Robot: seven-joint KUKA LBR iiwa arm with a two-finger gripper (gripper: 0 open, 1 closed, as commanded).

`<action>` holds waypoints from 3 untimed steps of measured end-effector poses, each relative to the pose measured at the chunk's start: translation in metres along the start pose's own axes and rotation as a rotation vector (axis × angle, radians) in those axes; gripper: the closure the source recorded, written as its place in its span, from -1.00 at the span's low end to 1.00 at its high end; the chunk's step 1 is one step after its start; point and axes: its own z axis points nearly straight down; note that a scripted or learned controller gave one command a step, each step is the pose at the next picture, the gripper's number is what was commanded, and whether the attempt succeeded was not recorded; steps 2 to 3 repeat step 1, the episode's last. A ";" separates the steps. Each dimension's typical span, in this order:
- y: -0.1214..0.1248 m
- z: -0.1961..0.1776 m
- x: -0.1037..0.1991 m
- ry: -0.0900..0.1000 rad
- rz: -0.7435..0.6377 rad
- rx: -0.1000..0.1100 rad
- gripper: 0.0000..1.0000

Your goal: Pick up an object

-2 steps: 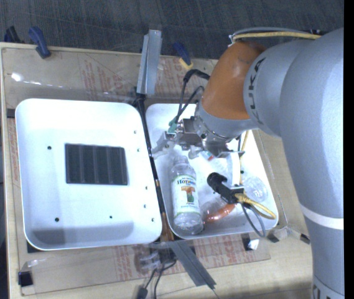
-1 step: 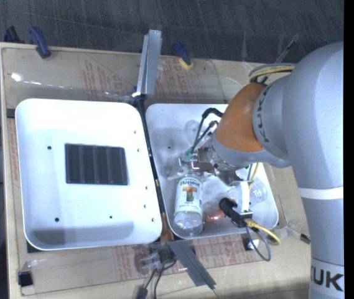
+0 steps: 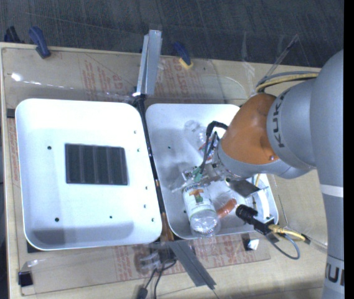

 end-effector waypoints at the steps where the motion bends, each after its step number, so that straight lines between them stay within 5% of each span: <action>1: 0.046 0.004 0.018 -0.003 -0.084 0.019 -1.00; 3: 0.046 0.004 0.018 -0.003 -0.084 0.019 -1.00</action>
